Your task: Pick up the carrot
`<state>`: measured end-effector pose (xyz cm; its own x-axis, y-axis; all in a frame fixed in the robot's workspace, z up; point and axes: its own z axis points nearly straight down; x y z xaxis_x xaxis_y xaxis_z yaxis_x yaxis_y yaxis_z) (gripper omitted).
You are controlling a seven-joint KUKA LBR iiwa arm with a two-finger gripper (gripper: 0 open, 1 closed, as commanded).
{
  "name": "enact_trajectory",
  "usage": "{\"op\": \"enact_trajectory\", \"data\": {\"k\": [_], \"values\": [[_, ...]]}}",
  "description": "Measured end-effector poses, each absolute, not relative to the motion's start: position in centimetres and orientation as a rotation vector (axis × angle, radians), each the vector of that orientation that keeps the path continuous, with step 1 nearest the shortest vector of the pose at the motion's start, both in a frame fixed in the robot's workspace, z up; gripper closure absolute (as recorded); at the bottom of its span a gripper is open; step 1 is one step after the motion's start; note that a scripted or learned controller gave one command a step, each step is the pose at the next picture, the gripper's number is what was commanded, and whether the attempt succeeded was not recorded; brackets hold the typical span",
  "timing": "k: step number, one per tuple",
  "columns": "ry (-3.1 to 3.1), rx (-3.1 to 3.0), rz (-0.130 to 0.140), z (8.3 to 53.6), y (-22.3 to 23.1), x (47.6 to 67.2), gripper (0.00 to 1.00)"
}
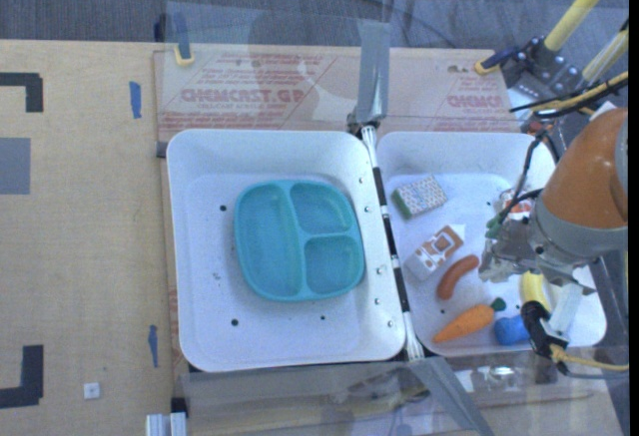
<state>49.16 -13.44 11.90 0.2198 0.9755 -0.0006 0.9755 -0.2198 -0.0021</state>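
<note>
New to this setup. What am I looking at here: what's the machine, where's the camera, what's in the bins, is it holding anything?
One camera, fixed above the bench, looks down at a slant. The machine is a grey robot arm with an orange band, reaching in from the right. Its gripper hangs over the right bin.

The left bin holds a teal divided plate. The right bin holds the carrot, a sausage, a green patterned block, a small white and brown carton and a blue piece.

Nothing appears held: the carrot lies on the bin floor, nearer the front edge than the gripper.
</note>
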Motion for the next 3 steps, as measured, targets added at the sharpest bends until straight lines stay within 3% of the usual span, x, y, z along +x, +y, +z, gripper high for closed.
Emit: {"op": "enact_trajectory", "data": {"k": [1, 2, 3], "values": [[-2.127, -2.310, 0.003, 8.6, -11.9, 50.4, 1.00], [-2.133, -2.315, -0.001, 8.6, -11.9, 50.5, 0.00], [-2.568, -1.831, -0.006, 8.7, -10.8, 50.4, 0.00]]}}
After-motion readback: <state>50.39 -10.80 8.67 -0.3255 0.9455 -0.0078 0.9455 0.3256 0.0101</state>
